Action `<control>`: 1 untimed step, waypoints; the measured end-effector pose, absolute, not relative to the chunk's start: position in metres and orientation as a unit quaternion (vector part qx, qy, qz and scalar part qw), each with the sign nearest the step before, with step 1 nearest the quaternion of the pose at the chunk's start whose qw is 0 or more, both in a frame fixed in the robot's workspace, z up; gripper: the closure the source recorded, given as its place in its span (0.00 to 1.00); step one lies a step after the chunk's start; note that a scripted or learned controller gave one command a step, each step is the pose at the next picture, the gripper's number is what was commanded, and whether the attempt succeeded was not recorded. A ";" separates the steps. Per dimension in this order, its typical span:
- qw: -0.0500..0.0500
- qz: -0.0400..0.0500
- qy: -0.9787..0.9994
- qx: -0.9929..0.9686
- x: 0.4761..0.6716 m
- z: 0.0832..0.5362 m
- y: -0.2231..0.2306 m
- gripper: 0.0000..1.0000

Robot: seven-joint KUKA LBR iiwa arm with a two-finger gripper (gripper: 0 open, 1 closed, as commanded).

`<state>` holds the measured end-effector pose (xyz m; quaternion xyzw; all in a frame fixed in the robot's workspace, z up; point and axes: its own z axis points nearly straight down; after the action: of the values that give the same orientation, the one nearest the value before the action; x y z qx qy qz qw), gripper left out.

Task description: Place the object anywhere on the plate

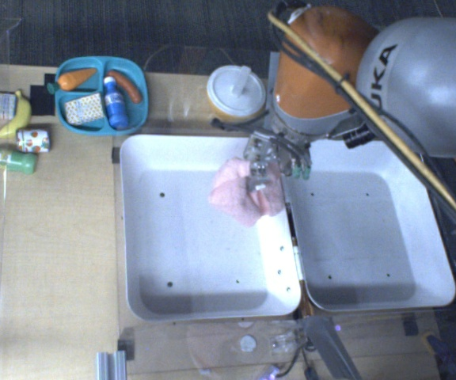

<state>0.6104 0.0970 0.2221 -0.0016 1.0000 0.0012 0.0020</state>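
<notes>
You're looking down on two white bins: the left bin [172, 291] and the right bin [386, 283], side by side. The gripper [261, 182] sits over the left bin's upper right part, right on a crumpled pink cloth [232, 196]. Above the bench edge stand a lidded cup [236, 92] and a blue divided tray [101, 93] (toy food inside).

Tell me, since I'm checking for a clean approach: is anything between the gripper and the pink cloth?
Nothing visible stands between them. The gripper is right over the pink cloth, at its right part, near the upper right corner of the left bin. I see no plate in either bin, so I cannot judge that leg.
</notes>
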 end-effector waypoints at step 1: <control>0.002 0.001 1.000 -0.003 0.584 0.234 0.145 1.00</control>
<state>0.5844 0.1449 0.2338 -0.0026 1.0000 0.0013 0.0021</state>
